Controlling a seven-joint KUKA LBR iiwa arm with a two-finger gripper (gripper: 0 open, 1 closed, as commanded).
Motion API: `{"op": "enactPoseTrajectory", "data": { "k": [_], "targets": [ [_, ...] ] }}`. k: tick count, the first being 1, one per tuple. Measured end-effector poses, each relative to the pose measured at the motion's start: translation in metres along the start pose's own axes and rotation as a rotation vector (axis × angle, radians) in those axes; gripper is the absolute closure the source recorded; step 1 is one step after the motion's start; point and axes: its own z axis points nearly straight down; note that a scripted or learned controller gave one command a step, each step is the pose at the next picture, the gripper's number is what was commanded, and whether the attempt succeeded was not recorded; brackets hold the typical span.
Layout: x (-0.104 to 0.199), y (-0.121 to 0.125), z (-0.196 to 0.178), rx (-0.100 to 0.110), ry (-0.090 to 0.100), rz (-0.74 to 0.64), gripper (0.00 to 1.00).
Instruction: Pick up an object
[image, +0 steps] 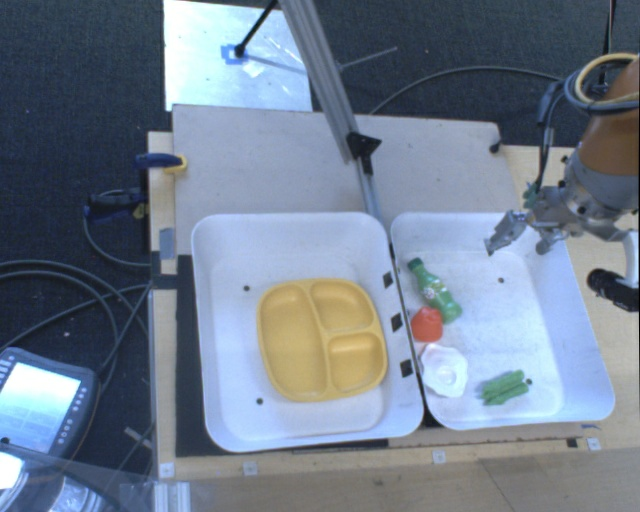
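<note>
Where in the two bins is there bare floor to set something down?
Right bin: bare floor between the bottle and the right wall. Left bin: a bare margin all around the yellow plate. Crowded: bottle, tomato, egg and beans.

left bin (220, 300): divided plate (322, 336) inside | right bin (570, 330): bottle (434, 291) by left wall, tomato (427, 324) in front, fried egg (443, 370) nearer, beans (504, 387) right of egg

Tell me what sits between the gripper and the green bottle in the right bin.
Nothing visible does. The gripper hangs over the far part of the right bin, and bare white floor lies between it and the green bottle. The red piece lies on the bottle's near side, off that path.
</note>
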Motion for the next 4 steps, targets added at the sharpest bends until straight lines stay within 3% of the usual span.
{"op": "enactPoseTrajectory", "data": {
  "k": [1,4],
  "targets": [
    [0.0,0.0,0.0,0.0,0.0,0.0,0.0],
    [-0.006,-0.012,0.131,0.004,0.0,0.008,0.0]
  ]
}}
